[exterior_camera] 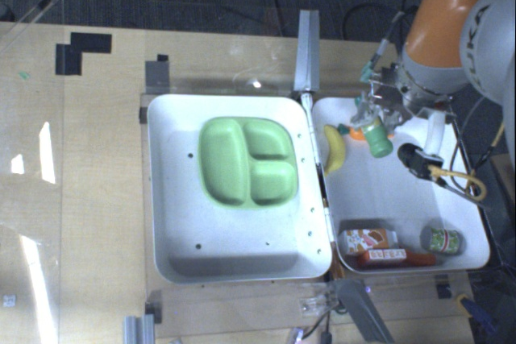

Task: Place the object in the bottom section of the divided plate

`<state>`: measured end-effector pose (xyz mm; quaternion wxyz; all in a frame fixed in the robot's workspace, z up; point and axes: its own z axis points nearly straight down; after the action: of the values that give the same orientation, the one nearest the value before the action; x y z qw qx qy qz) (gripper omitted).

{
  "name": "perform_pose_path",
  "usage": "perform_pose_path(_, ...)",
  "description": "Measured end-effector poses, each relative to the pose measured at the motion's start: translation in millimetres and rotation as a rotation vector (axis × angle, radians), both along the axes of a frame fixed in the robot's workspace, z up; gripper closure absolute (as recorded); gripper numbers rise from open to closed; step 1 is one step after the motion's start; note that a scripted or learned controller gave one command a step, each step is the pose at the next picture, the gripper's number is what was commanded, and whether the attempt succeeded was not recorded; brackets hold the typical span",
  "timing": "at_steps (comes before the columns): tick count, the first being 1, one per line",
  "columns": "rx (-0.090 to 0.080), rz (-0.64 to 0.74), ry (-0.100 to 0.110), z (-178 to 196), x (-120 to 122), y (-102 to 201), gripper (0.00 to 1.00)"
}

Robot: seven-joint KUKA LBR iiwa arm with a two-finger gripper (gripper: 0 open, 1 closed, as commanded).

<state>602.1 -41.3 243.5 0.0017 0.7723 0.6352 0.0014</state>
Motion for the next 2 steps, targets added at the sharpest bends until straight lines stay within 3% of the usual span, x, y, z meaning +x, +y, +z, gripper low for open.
perform_pose_path(1,0.000,0.052,-0.003,71,-2,0,1.00)
perform_pose_path(2,0.001,0.179,0.004,8,-37,55,1.00)
